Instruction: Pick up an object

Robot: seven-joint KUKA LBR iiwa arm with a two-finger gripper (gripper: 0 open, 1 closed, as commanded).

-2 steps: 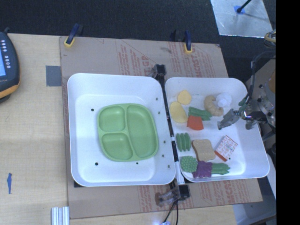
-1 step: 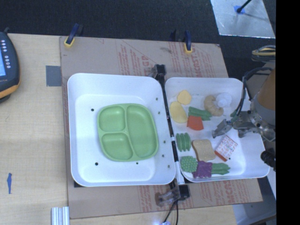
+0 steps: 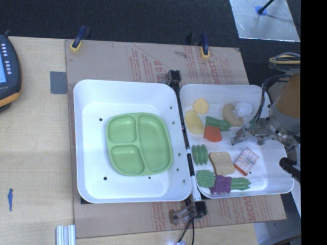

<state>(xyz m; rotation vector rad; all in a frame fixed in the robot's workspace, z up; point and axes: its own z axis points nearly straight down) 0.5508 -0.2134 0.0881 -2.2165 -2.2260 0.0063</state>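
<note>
The right bin (image 3: 276, 185) holds several toy foods: two yellow chips (image 3: 194, 121), a green pod (image 3: 217, 122), a red piece (image 3: 212, 133), a tan bun (image 3: 232, 115), a white ball (image 3: 245, 107), a toast slice (image 3: 222, 163), a red-and-white packet (image 3: 246, 160), and a purple piece (image 3: 222, 185). My gripper (image 3: 249, 137) hangs low over the bin's right half, just below the bun and white ball and above the packet. It is open, with bare white bin floor showing between its fingers (image 3: 238, 138).
The left bin (image 3: 89, 137) holds a green divided plate (image 3: 139, 143). A green pea pod (image 3: 200, 154) and two more green pieces (image 3: 206, 177) lie at the right bin's lower left. A handheld pendant (image 3: 7, 70) sits at the bench's far left. Clamps (image 3: 204, 46) hold the cardboard base.
</note>
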